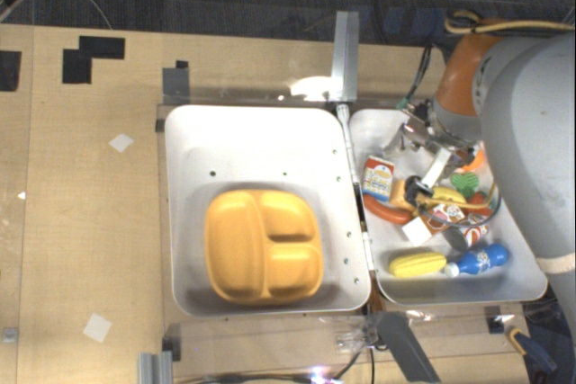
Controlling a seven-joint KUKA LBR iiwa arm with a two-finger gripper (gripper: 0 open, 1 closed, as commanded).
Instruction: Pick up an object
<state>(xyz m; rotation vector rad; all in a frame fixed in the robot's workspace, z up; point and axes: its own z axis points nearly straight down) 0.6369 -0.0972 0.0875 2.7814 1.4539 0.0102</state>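
Observation:
My gripper [409,136] hangs over the back of the right bin [382,283], below the orange band of the arm [457,81]. Just in front of it lies a red and white carton [379,178] with a red sausage-shaped piece [387,212] beside it. Further right is a pile with a yellow banana [446,194], a green piece [464,183] and an orange piece [478,159]. A yellow corn cob [417,263] and a blue bottle [478,261] lie along the front wall. I see nothing held in the gripper.
The left bin [189,139] holds a yellow divided tray [263,243] towards its front. A metal post [346,58] rises at the back between the bins. The grey arm body [531,148] overhangs the right bin's right side.

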